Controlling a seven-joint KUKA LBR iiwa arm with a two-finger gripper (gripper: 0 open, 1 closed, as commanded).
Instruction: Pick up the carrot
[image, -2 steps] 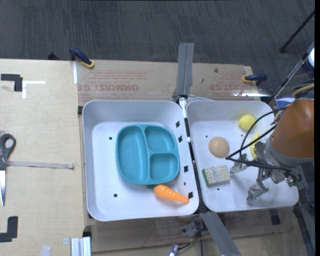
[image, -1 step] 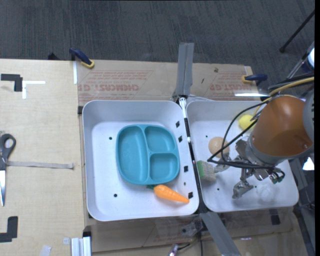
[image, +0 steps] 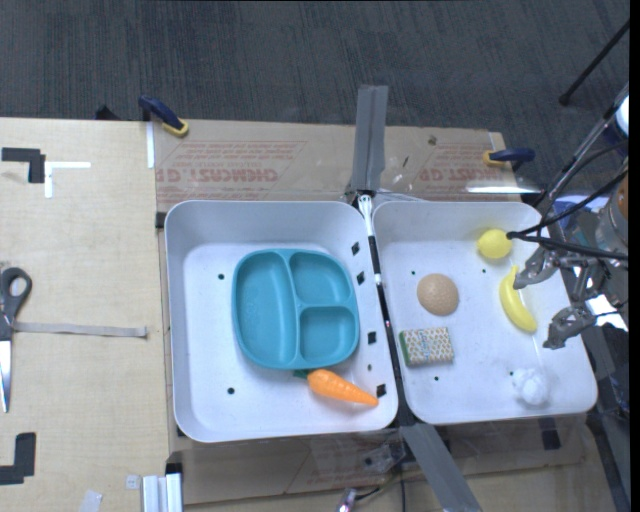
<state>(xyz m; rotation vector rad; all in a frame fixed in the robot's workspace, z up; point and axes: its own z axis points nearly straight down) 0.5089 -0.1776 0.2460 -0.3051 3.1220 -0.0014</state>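
Observation:
The orange carrot (image: 341, 389) lies in the left bin (image: 190, 330), near its front edge, just below the teal divided plate (image: 296, 307) and touching the plate's rim. My gripper (image: 548, 305) hangs over the right bin's (image: 470, 400) right side, far from the carrot. Its two fingers are spread apart, one by the banana's top and one lower right, with nothing between them. The yellow banana (image: 517, 302) lies just to the left of the fingers.
In the right bin lie a yellow lemon (image: 493, 244), a tan round object (image: 437, 293), a green-speckled sponge (image: 428, 346) and a small white crumpled object (image: 529, 385). A grey divider bar (image: 369, 140) runs between the bins. Scissors (image: 10, 310) lie on the bench at far left.

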